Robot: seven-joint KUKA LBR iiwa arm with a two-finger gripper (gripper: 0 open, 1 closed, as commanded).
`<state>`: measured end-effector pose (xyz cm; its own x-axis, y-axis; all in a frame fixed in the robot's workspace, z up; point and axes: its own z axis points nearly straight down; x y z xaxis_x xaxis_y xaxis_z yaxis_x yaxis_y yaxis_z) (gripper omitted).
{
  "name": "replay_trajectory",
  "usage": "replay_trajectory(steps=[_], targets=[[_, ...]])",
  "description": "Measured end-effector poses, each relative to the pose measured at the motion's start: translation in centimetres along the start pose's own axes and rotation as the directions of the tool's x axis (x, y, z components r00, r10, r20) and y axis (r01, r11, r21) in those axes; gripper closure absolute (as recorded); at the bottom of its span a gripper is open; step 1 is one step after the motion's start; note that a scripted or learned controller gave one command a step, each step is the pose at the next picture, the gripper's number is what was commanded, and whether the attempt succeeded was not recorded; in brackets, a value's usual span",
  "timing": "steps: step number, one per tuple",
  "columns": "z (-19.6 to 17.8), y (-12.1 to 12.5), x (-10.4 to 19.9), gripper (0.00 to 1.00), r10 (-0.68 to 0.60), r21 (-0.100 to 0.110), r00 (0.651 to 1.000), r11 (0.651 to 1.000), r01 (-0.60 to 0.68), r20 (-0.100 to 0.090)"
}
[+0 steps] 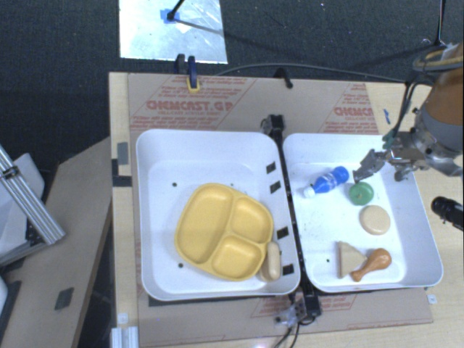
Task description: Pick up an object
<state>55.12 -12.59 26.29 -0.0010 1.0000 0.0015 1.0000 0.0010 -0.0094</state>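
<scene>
Left bin (pixel 156 158): yellow tray (pixel 221 230); rt bin (pixel 413 216): blue bottle (pixel 326 180), pincer (pixel 373 165) spread, holding nothing.

I see two white bins (pixel 217 145), a yellow tray (pixel 223 230), a blue bottle (pixel 328 180) with a white cap, a green disc (pixel 360 192), a beige puck (pixel 375 220) and a tan-brown drumstick (pixel 371 263).

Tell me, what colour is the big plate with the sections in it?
The divided plate is yellow, plain with no pattern. It shows clearly in the camera view, in the left bin.
</scene>
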Motion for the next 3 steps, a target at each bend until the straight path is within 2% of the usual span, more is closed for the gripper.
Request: replay_trajectory(steps=[1,3], targets=[[-0.6,0.2,0.0,0.00,-0.003,-0.011,1.000,1.000,0.003,0.002],[11.6,-0.6,0.5,0.00,0.000,-0.006,1.000,1.000,0.000,0.001]])
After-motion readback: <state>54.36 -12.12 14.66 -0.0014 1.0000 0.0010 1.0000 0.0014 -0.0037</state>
